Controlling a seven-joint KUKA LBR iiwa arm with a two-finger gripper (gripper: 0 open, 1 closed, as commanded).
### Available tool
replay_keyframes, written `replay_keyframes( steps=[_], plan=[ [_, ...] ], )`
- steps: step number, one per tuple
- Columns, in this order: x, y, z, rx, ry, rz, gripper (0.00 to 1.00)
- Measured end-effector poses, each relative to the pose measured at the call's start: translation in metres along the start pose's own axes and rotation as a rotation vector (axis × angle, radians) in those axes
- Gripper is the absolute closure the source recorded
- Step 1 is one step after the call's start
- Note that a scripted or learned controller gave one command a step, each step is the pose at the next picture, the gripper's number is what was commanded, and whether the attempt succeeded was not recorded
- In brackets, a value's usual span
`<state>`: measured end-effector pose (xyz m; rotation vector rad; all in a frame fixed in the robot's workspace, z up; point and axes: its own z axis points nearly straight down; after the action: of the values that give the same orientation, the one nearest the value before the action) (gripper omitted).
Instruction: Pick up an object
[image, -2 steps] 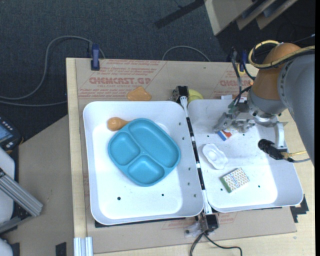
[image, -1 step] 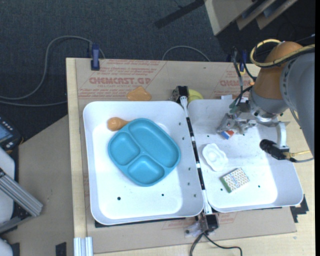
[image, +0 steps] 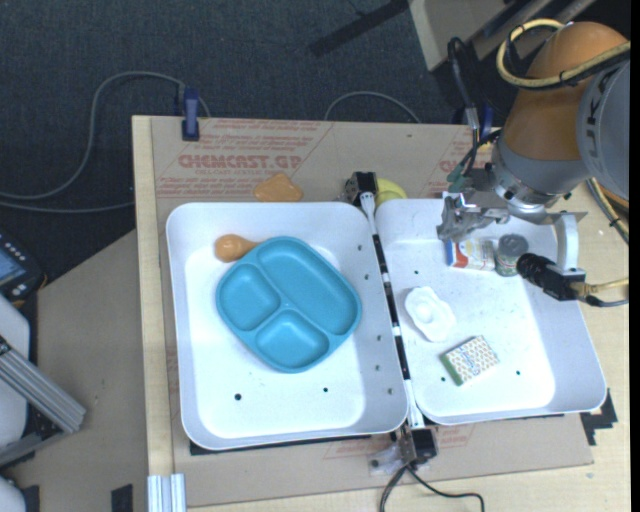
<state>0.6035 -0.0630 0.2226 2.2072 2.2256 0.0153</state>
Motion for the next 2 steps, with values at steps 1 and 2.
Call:
replay_keyframes(
  steps=[1, 2],
  plan=[
    [-0.005, -0.001, 0.008, 0.012, -0.002, 0.007, 0.00],
    [-0.069, 0.027, 0.060, 0.010, -0.004, 0.012, 0.00]
  ],
)
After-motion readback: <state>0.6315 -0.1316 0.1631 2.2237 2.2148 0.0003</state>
